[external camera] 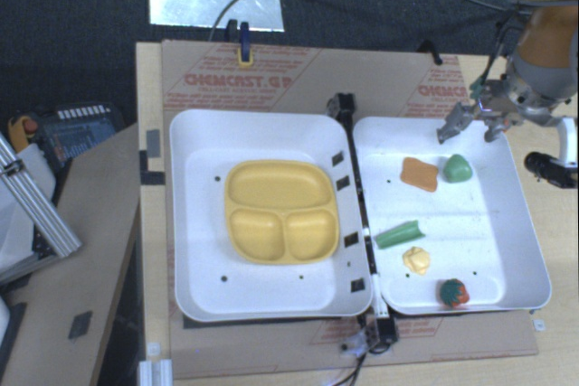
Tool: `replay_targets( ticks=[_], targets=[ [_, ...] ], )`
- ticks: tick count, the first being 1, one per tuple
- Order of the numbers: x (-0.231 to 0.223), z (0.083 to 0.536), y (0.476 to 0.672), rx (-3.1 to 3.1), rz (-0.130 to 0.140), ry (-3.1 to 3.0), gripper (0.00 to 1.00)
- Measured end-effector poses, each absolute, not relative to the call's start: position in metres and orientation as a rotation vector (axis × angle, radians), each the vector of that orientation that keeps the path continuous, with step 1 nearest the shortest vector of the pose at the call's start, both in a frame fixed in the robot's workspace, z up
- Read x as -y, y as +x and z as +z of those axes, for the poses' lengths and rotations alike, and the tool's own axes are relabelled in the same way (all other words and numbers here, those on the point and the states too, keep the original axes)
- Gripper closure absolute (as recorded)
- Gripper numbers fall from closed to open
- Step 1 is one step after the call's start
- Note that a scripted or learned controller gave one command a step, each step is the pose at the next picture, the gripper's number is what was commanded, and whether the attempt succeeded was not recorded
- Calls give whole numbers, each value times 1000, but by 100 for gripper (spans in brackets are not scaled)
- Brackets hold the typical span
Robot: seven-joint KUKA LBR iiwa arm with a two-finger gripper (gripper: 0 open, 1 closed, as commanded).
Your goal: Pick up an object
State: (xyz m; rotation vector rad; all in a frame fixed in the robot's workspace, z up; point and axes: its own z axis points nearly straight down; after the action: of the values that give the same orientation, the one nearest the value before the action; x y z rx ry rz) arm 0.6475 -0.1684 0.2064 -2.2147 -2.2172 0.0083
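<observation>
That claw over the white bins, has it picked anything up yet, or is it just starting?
Nothing looks picked up yet. The claw hangs open over the right bin, near its far edge, with nothing between its fingers. The orange piece and green lump lie just below it. The whole grab is left to do.

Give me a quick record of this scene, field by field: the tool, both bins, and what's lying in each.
tool: open, holding nothing, over the right bin's far edge
left bin: holds a yellow divided tray
right bin: five loose items
orange piece: beside the round green piece
long green piece: near the divider
pale yellow piece: toward the near side
red and green piece: near edge
</observation>
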Motion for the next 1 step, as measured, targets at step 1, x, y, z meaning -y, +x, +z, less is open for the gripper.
replay_targets(
  ticks=[1],
  targets=[
    [168,213,650,2226,-1,-2219,0]
  ],
)
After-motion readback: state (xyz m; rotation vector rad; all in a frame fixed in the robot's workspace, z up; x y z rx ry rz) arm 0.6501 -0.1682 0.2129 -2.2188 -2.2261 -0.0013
